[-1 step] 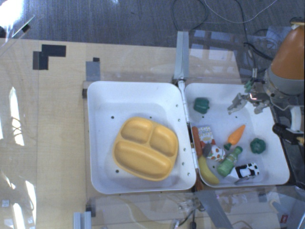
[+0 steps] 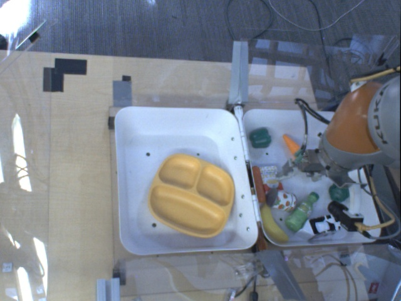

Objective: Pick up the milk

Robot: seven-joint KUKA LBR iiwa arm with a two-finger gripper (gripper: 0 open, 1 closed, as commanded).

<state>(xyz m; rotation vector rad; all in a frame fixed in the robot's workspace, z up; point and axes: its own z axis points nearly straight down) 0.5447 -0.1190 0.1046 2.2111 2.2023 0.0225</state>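
Camera view has the hand [image 2: 305, 163] low over the right bin [image 2: 311, 114], under the grey arm w/ its orange band. From this angle I can't tell whether it's spread or pressed together, and nothing shows in its grip. Just around it: an orange carrot [image 2: 291, 144] toward the back, a green bottle [image 2: 302, 211] toward the front, a small green piece [image 2: 339, 192] to the right.

The milk [image 2: 332, 224], as I read it, is the black-and-white patterned carton lying on its side in the near right part of that bin, right of the bottle and apart from the hand. It's prob. light and fairly stiff, w/ smooth faces that could slip. Best bet is to pinch across its narrow width at mid-body, not the ends.

Further out, a banana [image 2: 274, 223] lies near the divider, and the left bin [image 2: 128, 168] holds a yellow divided tray [image 2: 191, 195] on the wooden surface [image 2: 56, 187].
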